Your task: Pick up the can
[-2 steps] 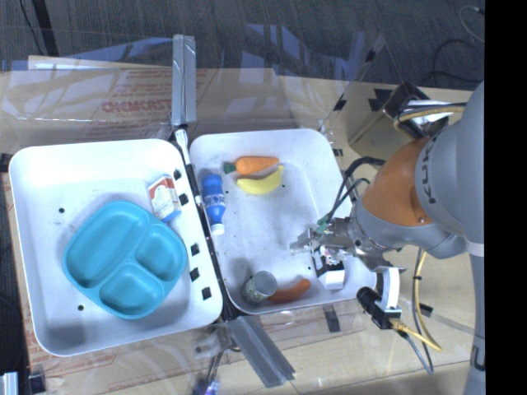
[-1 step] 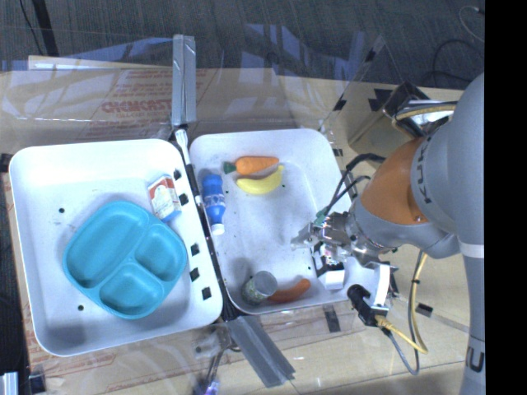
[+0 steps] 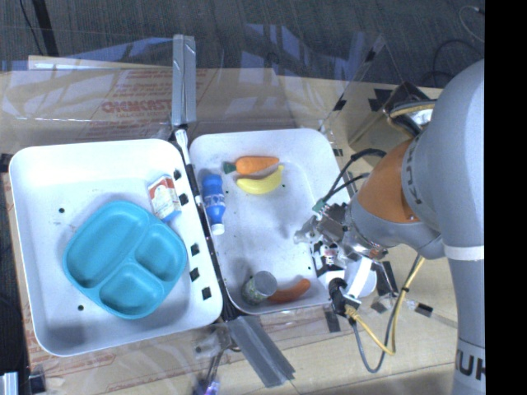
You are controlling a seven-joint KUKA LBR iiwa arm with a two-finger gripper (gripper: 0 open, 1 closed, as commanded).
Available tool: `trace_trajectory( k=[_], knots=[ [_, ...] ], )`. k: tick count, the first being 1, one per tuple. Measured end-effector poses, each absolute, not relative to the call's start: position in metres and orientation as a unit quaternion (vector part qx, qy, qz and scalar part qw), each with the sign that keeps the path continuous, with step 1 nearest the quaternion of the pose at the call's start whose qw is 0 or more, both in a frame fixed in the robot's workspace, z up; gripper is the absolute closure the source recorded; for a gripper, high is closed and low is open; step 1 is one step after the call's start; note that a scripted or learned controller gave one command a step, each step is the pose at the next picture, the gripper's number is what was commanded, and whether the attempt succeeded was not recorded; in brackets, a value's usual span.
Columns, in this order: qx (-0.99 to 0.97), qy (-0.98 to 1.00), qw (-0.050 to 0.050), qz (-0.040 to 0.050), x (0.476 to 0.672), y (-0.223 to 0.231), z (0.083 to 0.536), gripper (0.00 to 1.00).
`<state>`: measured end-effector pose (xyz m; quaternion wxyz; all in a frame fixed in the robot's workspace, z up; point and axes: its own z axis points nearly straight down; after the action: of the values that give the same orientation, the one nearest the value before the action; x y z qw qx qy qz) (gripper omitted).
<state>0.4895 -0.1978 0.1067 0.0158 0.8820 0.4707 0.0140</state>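
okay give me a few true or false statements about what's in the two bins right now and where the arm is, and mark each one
1. The blue divided tray lies in the left bin. True.
2. The can stands in the left bin beside the tray. False: it is in the right bin, near its front edge.
3. A banana and a carrot lie together at the back of the right bin. True.
4. The gripper holds the can. False: it sits at the right bin's right edge, apart from the can.
5. A blue bottle lies along the right bin's left side. True.
6. The small carton rests on the banana. False: it is in the left bin, by the tray's back corner.
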Motion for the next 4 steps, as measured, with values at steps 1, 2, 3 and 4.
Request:
trace_trajectory(
  k=[1, 2, 3, 4],
  knots=[
    [0.881, 0.473, 0.016, 0.014, 0.49, -0.199, 0.12, 1.0],
    [0.904, 0.427, -0.002, -0.0006, 0.499, -0.127, 0.245, 1.0],
    [0.85, 0.526, -0.001, -0.0005, 0.477, -0.194, 0.271, 1.0],
    [0.747, 0.665, -0.003, -0.0011, 0.515, -0.201, 0.213, 1.0]
  ],
)
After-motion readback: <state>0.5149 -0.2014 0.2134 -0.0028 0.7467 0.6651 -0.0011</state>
